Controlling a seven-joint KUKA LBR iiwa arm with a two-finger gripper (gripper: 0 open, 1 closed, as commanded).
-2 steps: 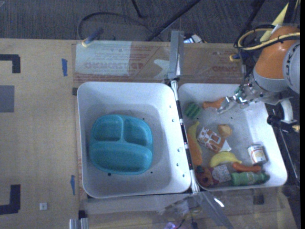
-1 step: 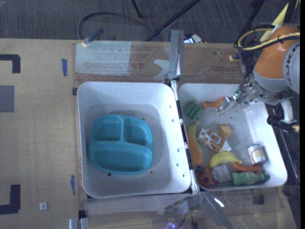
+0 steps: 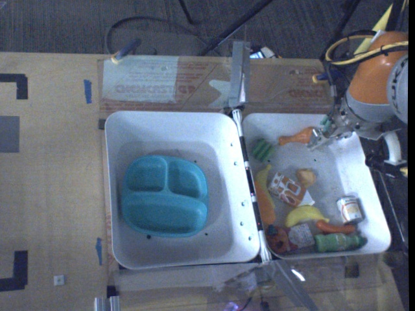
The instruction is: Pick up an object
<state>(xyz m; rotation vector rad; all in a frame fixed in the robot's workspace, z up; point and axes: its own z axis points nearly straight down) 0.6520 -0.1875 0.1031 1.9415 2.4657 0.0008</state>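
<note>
My gripper (image 3: 322, 137) hangs over the back right part of the right bin (image 3: 373, 173), at the right end of an orange toy drumstick (image 3: 295, 137). Whether it touches the drumstick is unclear. Several other toy foods lie in this bin: a green piece (image 3: 262, 149), a small red-and-white carton (image 3: 286, 188), a tan lump (image 3: 306, 176), a yellow banana (image 3: 306, 216), a small can (image 3: 350, 209), a green bottle (image 3: 337, 242) and a long orange piece (image 3: 264, 203) along the left wall.
The left bin (image 3: 130, 135) holds a blue divided plate (image 3: 165, 195). A metal divider post (image 3: 237, 76) stands behind the gap between the bins. The arm's orange band (image 3: 379, 76) is at the right, with cables above it.
</note>
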